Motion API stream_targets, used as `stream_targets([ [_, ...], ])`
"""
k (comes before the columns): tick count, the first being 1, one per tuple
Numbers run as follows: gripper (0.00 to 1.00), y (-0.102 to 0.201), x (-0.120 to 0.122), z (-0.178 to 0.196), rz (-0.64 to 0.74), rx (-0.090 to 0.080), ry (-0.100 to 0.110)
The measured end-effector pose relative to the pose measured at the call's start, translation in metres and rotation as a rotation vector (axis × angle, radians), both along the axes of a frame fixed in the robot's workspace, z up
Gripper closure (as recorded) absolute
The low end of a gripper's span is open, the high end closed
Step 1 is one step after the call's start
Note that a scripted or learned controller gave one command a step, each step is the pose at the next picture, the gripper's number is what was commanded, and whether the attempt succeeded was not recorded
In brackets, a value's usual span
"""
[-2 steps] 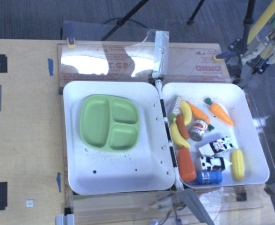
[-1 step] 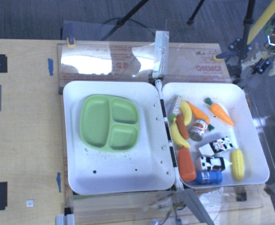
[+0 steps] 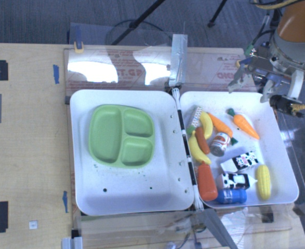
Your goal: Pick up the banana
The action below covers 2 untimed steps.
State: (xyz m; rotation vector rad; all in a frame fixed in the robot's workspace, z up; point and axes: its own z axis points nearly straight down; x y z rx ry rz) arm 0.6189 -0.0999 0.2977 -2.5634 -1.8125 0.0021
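A yellow banana (image 3: 198, 149) lies along the left side of the right bin (image 3: 284, 154), beside the divider. A second yellow, banana-like piece (image 3: 207, 124) lies just behind it, touching a brownish sausage (image 3: 202, 139). My gripper (image 3: 253, 85) hangs over the far rim of the right bin, well behind and to the right of the banana. Its fingers (image 3: 238, 80) are spread open with nothing between them.
The right bin also holds two carrots (image 3: 244, 125) (image 3: 220, 125), a small can (image 3: 220, 143), a corn cob (image 3: 264, 181), two cow-patterned blocks (image 3: 243, 161), a red sausage (image 3: 207, 183) and a blue piece (image 3: 231, 196). A green divided plate (image 3: 122, 135) sits in the left bin (image 3: 142, 191).
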Motion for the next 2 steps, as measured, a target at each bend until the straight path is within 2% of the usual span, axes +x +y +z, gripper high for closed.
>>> stream_targets([
  [1, 0.00, -0.074, 0.029, 0.138, 0.087, -0.003, -0.005],
  [2, 1.00, -0.071, 0.030, 0.149, 0.093, -0.006, -0.007],
])
